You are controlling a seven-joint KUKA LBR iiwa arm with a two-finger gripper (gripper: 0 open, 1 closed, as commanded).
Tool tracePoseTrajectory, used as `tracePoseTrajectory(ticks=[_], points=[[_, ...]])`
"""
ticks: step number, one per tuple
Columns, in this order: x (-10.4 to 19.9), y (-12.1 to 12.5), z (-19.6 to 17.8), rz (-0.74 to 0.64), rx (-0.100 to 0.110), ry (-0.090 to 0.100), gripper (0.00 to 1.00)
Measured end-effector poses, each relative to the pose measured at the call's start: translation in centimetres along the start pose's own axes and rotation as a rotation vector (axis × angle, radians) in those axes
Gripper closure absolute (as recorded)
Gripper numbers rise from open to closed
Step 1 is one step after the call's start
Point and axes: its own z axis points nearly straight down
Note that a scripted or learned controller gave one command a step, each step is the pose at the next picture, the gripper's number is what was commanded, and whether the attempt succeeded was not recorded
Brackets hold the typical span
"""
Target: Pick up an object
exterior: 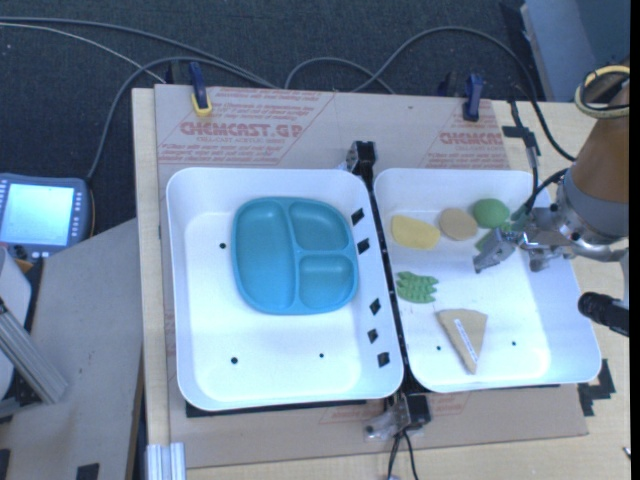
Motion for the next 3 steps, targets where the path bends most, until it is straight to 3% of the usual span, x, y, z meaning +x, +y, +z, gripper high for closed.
tracePoseTrajectory(ticks=[2, 3], points=[[-0.9, 0.0, 9.9, 0.001, 0.005, 0.001, 0.0], [-0.8, -0.1, 11.7, 0.001, 0.003, 0.001, 0.0]])
